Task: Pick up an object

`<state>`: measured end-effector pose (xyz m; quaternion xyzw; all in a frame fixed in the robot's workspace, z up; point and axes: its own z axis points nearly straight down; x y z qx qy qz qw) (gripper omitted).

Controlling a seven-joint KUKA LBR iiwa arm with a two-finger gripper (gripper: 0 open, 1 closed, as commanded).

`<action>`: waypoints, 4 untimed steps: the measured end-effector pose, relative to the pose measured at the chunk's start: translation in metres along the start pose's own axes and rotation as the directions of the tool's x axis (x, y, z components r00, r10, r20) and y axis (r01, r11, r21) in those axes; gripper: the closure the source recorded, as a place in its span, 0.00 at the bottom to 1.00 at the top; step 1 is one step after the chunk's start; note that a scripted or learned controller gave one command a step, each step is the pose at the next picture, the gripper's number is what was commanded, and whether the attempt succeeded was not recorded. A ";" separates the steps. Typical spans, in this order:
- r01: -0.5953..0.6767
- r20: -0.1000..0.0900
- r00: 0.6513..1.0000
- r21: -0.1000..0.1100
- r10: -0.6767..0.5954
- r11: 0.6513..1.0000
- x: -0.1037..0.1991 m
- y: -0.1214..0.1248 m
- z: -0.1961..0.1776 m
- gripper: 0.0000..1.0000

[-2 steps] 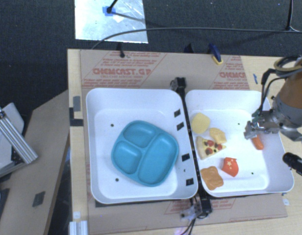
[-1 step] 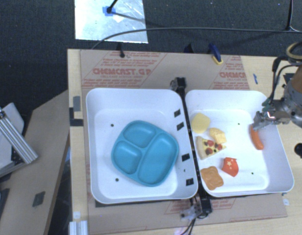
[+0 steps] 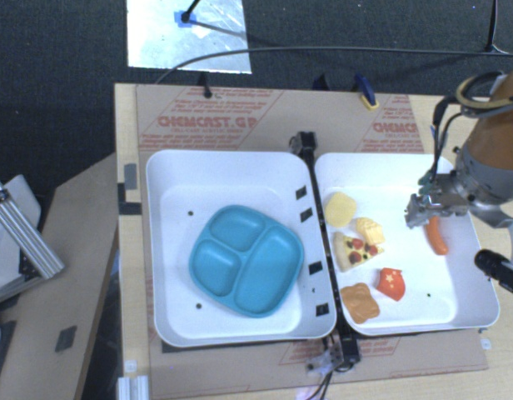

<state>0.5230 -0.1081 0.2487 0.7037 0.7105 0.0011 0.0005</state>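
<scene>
The right bin [image 3: 406, 317] holds toy food: a yellow round piece [image 3: 341, 208], a pale cheese-like chunk [image 3: 371, 230], a pizza slice [image 3: 354, 252], a red piece [image 3: 391, 282], a brown piece [image 3: 360, 302] and an orange-red sausage [image 3: 438, 235]. My gripper [image 3: 425, 208] hangs over the right side of that bin, just above and left of the sausage's upper end. Nothing shows between its fingers.
A blue divided plate [image 3: 246, 260] lies in the left bin [image 3: 177, 182]. A black divider with clips [image 3: 315, 223] runs between the bins. The arm's body [image 3: 494, 152] covers the right bin's far right corner. A foil sheet [image 3: 187, 23] lies beyond the bench.
</scene>
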 end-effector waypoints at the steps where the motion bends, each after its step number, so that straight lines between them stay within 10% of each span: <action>1: 0.001 -0.001 1.000 0.000 -0.001 1.000 0.054 -0.005 -0.005 1.00; 4: 0.001 -0.001 1.000 0.002 -0.001 1.000 0.217 -0.021 0.034 1.00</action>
